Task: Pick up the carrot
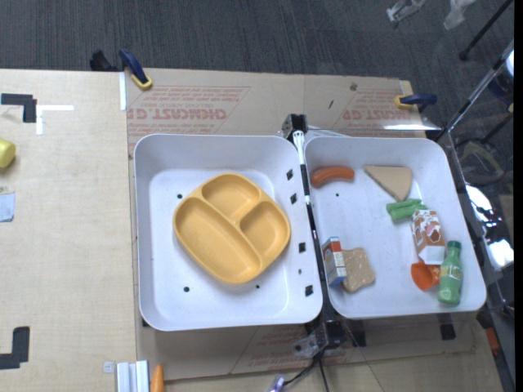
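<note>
- Lying in the right bin, near its front right corner: the carrot, a short orange piece.
- Touching or slightly tucked under a red-and-white packet on its far side, and pressing against a green bottle on its right; being partly covered by both, with its full shape hard to make out.
- Resting untouched on the bin floor, with nothing gripping it.
- Showing as two pale, blurred prongs in the far top right corner, well apart from the carrot and beyond both bins: what looks to be the gripper; not being able to tell how far open it is, nor whether anything is in it.
- Sharing the right bin: a reddish sausage near the far left corner, a tan wedge beside it, a green piece just in front of the wedge.
- Sitting near the front left of that bin: a small carton touching a slice of bread.
- Holding a yellow divided plate in its middle: the left bin.
- Lying under both bins: a sheet of cardboard, with blue clamps gripping its far edge.
</note>
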Controlling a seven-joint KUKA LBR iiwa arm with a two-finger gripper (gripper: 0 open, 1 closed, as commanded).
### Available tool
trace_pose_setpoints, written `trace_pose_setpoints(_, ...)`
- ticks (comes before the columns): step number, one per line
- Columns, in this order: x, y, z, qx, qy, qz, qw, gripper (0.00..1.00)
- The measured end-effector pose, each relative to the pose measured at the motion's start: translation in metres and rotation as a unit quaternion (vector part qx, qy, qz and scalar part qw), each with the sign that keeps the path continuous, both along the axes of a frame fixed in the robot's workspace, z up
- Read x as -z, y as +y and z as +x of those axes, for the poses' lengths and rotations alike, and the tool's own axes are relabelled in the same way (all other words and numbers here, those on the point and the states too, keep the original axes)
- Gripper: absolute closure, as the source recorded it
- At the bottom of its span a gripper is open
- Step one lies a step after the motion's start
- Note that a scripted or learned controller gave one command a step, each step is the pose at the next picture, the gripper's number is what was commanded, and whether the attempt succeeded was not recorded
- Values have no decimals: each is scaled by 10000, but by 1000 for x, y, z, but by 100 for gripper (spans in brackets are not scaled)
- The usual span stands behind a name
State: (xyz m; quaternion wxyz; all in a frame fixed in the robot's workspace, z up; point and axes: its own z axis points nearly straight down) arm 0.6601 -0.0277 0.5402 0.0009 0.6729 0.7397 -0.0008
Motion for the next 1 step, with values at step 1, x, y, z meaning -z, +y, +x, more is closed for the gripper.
trace_pose_setpoints(1, 0, 8, 0, 1725, 1, 0, 9850, 0)
